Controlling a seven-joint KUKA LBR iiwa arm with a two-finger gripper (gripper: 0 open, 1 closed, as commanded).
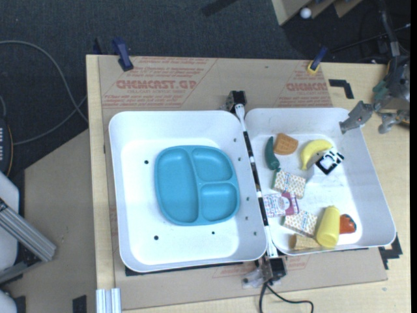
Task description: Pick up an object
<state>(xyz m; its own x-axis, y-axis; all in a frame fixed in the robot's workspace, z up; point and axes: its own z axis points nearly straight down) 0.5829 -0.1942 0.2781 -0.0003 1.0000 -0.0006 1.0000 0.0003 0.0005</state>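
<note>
A: We see two white bins side by side on the bench. The left bin (pixel 130 240) holds one blue divided plate (pixel 195 183) with three compartments. The right bin (pixel 374 194) holds all the small things.

B: We count them there: one green curved piece (pixel 270 154) near the dividing wall, one orange-brown piece (pixel 285 144) just beside it, one yellow banana (pixel 314 152), and one black-and-white block (pixel 329 162) touching the banana's lower end.

A: Lower down we find two patterned packets, one upper packet (pixel 290 184) and one lower packet (pixel 300 222), with a pink-and-white wrapper (pixel 280 204) between them. Then one yellow bottle-like thing (pixel 328 226) with a red piece (pixel 347 224) against its right side, and a tan piece (pixel 301 242) at the bin's near rim.

B: The things lie close together; the lower packet touches the yellow bottle-like thing, so that corner is crowded.

A: The gripper (pixel 376 113) sits at the far right corner of the right bin, over its rim and well apart from the things. Its two fingers (pixel 355 118) look spread apart, with nothing between them.

B: Around the bench we note two clamps, a blue clamp (pixel 122 54) and a yellow-and-blue clamp (pixel 317 60), on the cardboard sheet's (pixel 195 83) far edge, and one cable (pixel 45 64) on the dark floor to the left.
</note>
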